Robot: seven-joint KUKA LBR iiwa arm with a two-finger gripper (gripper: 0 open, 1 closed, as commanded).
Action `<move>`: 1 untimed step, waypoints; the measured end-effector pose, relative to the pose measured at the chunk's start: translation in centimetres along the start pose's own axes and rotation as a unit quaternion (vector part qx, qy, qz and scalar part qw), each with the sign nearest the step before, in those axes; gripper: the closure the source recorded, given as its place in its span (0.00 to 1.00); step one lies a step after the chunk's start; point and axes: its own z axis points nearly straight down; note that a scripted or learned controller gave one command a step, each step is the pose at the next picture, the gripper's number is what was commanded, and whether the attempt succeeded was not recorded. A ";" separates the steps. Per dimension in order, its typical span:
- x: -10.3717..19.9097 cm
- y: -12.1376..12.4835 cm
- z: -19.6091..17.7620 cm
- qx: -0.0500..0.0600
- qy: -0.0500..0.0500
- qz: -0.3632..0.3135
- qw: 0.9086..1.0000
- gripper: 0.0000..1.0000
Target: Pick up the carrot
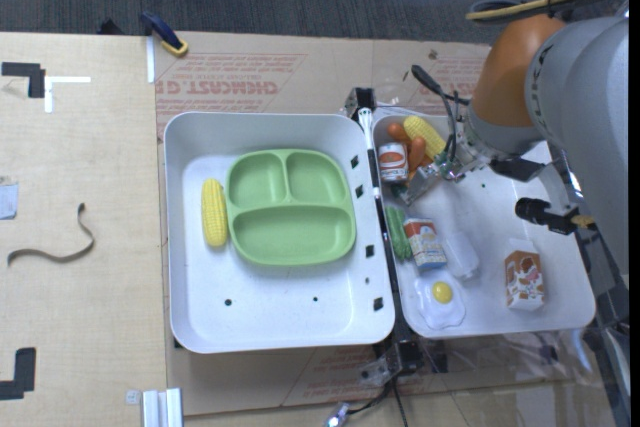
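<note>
Approach step: two-finger gripper (440, 170) is low over the right white bin's (560, 315) far-left corner. The small orange carrot (416, 153) lies there between a yellow corn cob (424, 132) and a red-labelled can (393, 160). Can't tell finger state. Next: centre over carrot, clear the neighbours, descend.

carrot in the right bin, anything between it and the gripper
Nothing visible separates them. The gripper sits right beside the small orange carrot in the right white bin. A yellow corn cob and a red-labelled bottle crowd it on either side.
</note>
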 end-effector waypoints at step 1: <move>8.6 -5.8 -10.0 0.000 0.001 -0.019 1.000 0.00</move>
